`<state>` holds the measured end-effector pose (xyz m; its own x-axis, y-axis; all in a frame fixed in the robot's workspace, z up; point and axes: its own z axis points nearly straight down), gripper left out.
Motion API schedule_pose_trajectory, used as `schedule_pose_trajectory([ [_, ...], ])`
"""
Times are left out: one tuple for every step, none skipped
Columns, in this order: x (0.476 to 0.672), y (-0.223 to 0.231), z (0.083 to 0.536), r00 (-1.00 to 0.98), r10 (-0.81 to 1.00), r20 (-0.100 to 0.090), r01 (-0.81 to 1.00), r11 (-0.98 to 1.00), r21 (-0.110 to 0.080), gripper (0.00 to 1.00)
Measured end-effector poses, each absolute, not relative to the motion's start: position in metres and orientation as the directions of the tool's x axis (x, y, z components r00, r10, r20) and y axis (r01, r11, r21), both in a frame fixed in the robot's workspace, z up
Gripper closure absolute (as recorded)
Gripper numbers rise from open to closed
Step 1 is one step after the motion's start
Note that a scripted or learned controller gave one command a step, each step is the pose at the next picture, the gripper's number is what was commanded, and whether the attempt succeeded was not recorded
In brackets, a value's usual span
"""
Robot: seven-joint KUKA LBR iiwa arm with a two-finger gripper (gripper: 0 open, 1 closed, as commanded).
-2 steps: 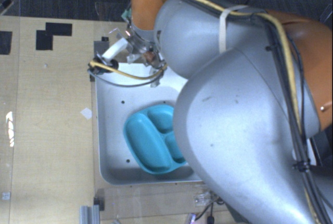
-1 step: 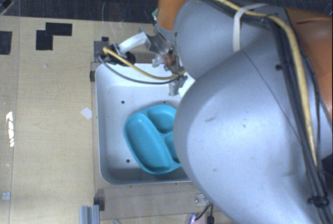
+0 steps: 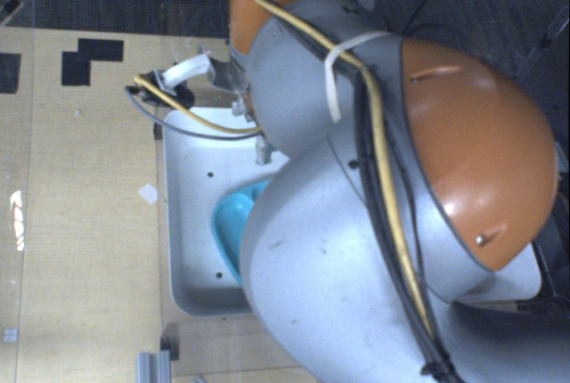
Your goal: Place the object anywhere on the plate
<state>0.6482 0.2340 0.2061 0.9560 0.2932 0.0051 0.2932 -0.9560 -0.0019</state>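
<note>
A light blue plate (image 3: pixel 232 225) lies in the white bin (image 3: pixel 191 194); just its left part shows, the rest is hidden under the arm. The big grey and orange arm (image 3: pixel 383 194) covers most of the view. Its wrist end with yellow cables (image 3: pixel 178 92) reaches over the bin's upper left corner. I cannot make out the gripper's tips, and no object to be placed can be picked out.
The wooden bench (image 3: pixel 80 221) lies left of the bin, with black marks (image 3: pixel 89 59) near its top edge and a small white scrap (image 3: pixel 147 192) beside the bin. A metal bracket (image 3: pixel 153 365) sits at the bench's lower edge.
</note>
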Motion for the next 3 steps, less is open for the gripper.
schedule_pose_trajectory([
  [0.657, 0.236, 0.226, 0.889, 0.458, 0.003, 0.458, -0.889, 0.002, 0.0],
  [0.657, 0.237, 0.238, 0.886, 0.464, 0.007, 0.464, -0.886, 0.002, 1.0],
  [0.657, 0.237, 0.238, 0.885, 0.465, 0.007, 0.465, -0.885, 0.003, 0.0],
])
